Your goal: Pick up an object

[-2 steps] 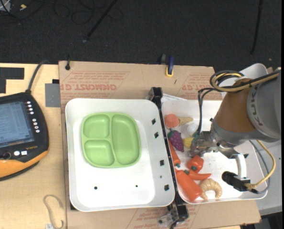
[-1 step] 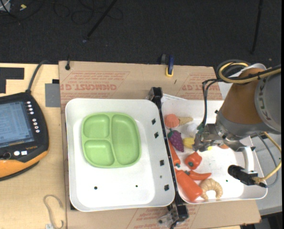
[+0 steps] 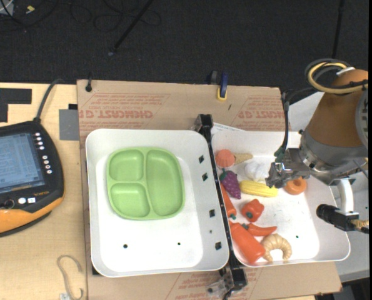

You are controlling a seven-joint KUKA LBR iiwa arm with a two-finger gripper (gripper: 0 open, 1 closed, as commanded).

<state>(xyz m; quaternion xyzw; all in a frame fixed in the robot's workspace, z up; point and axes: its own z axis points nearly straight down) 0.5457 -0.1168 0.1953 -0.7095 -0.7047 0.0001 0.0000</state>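
Grey-and-orange arm's two-finger gripper (image 3: pixel 278 175) hangs low in the right shallow white bin (image 3: pixel 326 245) beside the yellow plastic corn cob (image 3: pixel 258 189), jaws' opening impossible to tell, nothing visibly held; reach step, next closing squarely on it.

1. One fixed camera looks down on the desk (image 3: pixel 60 99) from above, at a slant, taking in dark floor beyond the far edge.
2. It stands far enough back to take in both white bins whole: the right bin (image 3: pixel 326 245) lies beneath the pincer (image 3: pixel 278 177), and the left bin (image 3: pixel 101 230) sits well to the pincer's left in the picture.
3. The arm (image 3: pixel 336 127) enters from the picture's right edge, behind the pincer.
4. A handheld control pendant (image 3: pixel 17 177) lies at the left edge, far from the pincer.
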